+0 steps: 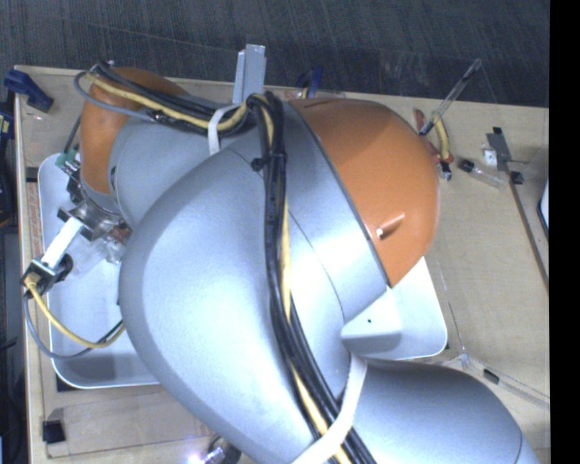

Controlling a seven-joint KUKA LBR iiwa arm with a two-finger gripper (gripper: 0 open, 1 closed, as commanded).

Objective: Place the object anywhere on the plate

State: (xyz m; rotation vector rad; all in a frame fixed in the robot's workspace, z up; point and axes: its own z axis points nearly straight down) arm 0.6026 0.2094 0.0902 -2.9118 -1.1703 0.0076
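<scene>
My grey arm (271,288) reaches across from the right, and its bulk covers most of both bins. The orange band (101,138) above the wrist is at the upper left, over the left bin (63,351). Below it the gripper (95,228) points down into the far left part of that bin, close to the bin's left wall. The wrist and its cabling hide the gripper's tips and whatever lies beneath them.
A yellow and black cable (72,334) loops off the wrist over the left bin's floor. A corner of the right bin (427,329) shows beside the arm. Clamps and small tools (498,153) lie on the wooden bench at the right.
</scene>
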